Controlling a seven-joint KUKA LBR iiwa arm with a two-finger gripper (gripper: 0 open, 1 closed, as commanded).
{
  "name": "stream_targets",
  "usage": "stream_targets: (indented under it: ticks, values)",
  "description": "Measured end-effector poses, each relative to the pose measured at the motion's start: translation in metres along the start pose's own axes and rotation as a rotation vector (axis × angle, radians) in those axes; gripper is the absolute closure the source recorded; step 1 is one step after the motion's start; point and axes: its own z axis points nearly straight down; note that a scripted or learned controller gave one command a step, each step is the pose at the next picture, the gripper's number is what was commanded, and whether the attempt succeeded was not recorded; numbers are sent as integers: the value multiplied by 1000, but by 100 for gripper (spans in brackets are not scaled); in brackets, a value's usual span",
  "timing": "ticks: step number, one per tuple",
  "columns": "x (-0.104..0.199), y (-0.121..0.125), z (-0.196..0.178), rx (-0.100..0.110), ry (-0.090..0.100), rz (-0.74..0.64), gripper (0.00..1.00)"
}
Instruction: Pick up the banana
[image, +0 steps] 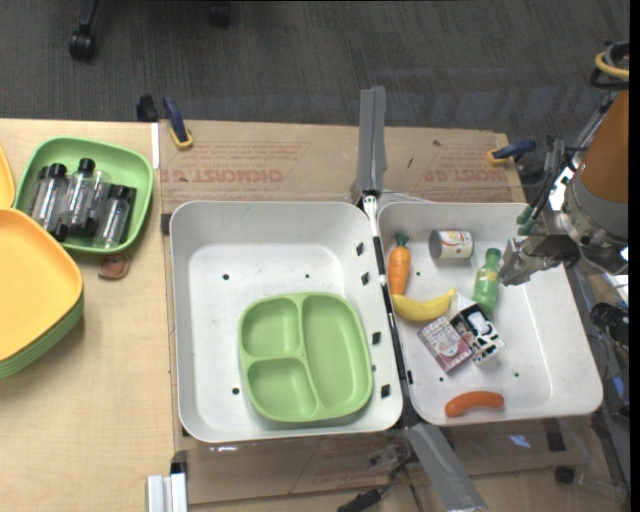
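The yellow banana (423, 304) lies in the right bin (560, 395), near its left wall, just below an orange carrot (399, 268). My gripper (518, 262) hangs at the right side of that bin, beside a green bottle (487, 281), well to the right of the banana and apart from it. Nothing shows between its fingers.
The right bin also holds a small can (452, 244), a pink packet (448, 343), a black-and-white die (481, 336) and an orange sausage (474, 403). A green divided plate (305, 355) sits in the left bin (200, 300). A green tray of bottles (85, 193) and yellow plates (35, 295) stand at the left.
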Motion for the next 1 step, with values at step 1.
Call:
stream_targets:
  ticks: [1]
  values:
    - [-31, -38, 42, -3, 1, -277, 100]
